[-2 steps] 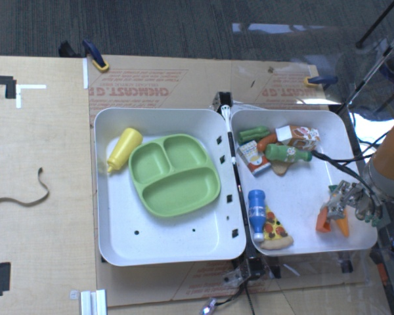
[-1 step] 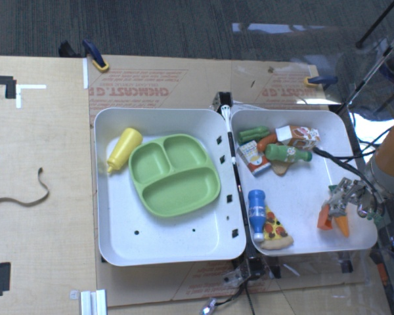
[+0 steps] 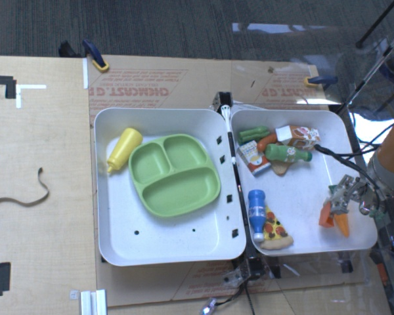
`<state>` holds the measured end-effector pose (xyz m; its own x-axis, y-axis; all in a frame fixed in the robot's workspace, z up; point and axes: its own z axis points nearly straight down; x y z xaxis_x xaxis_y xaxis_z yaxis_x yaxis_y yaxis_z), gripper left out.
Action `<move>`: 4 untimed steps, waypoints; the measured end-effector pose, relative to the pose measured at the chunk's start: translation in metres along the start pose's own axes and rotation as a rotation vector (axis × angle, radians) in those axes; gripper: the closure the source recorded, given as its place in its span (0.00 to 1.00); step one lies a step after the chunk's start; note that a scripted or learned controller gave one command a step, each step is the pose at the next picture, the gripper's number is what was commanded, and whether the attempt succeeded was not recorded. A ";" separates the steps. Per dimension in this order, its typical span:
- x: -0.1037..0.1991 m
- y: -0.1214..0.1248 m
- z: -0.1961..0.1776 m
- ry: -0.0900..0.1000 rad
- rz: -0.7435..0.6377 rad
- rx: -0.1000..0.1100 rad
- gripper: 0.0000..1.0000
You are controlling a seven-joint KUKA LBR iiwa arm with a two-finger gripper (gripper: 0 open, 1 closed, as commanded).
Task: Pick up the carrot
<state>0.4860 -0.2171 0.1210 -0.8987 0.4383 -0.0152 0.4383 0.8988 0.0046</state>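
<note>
The carrot [image 3: 333, 219], orange and short, lies by the right wall of the right bin [image 3: 302, 195], close to its front corner. My gripper [image 3: 345, 198] reaches in from the right and sits right over the carrot's upper end, hiding part of it. Contact between them cannot be made out from this angle.
In the right bin, a blue bottle [image 3: 256, 206] and a pizza slice [image 3: 274, 231] lie at the front left. A green bottle [image 3: 287, 153], a small box [image 3: 253, 155] and other toy food cluster at the back. The left bin holds a green divided plate [image 3: 175, 174] and a yellow bottle [image 3: 123, 148].
</note>
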 end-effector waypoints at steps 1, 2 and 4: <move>-0.002 0.001 -0.009 -0.004 -0.003 0.000 1.00; -0.004 0.002 -0.019 -0.009 -0.006 0.000 1.00; -0.006 0.002 -0.029 -0.014 -0.009 0.001 0.00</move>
<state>0.4916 -0.2175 0.1496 -0.9022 0.4303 -0.0290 0.4303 0.9027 0.0039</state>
